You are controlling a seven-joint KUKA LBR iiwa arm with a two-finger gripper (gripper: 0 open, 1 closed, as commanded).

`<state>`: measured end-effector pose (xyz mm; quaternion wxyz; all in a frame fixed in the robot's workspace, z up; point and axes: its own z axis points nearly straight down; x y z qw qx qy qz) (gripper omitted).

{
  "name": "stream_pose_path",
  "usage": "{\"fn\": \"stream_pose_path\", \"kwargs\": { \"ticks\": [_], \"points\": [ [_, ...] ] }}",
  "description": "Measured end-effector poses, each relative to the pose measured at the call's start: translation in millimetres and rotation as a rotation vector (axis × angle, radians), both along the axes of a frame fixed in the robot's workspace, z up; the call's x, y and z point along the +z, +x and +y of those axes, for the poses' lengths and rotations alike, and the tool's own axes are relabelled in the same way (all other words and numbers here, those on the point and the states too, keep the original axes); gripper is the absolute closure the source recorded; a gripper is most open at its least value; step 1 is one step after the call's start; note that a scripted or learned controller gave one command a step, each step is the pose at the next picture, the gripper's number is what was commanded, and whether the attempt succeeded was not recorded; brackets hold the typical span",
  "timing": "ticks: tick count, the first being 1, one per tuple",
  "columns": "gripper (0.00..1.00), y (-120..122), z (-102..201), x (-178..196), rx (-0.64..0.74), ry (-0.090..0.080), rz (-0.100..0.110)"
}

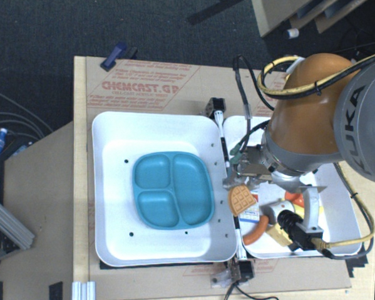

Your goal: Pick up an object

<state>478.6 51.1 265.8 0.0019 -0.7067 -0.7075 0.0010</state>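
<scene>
Nearest the front edge of the counter (83,235), a reddish sausage-shaped piece (256,232) lies slantwise in the near left corner of the right bin (345,193). Just behind it, against that bin's left wall, sits a tan waffle-patterned piece (241,198), resting partly on a white card (252,213). The jaws hang right above the waffle piece, close to the wall shared by the two bins. Whether they are apart or together cannot be told, nor whether they touch the piece. To the right of the waffle piece, an orange piece (293,197) and a yellow one (314,212) lie deeper in the same bin, partly covered by the robot's wrist.

The left bin (108,236) holds a blue divided plate (173,189) with three compartments, flat near its middle and well apart from the walls.

The arm (308,115) reaches in from the right, its orange band bulking over the far half of the right bin. Past the bins, a brown sheet with red print (140,87) covers the counter, and a small blue thing (114,57) lies at its far left corner.
</scene>
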Motion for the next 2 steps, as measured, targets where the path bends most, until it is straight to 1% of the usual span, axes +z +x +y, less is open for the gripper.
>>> {"fn": "stream_pose_path", "kwargs": {
  "ticks": [2],
  "points": [
    [1.00, 0.1, -84.5, -8.1, -0.002, -0.001, -0.001]
  ]
}}
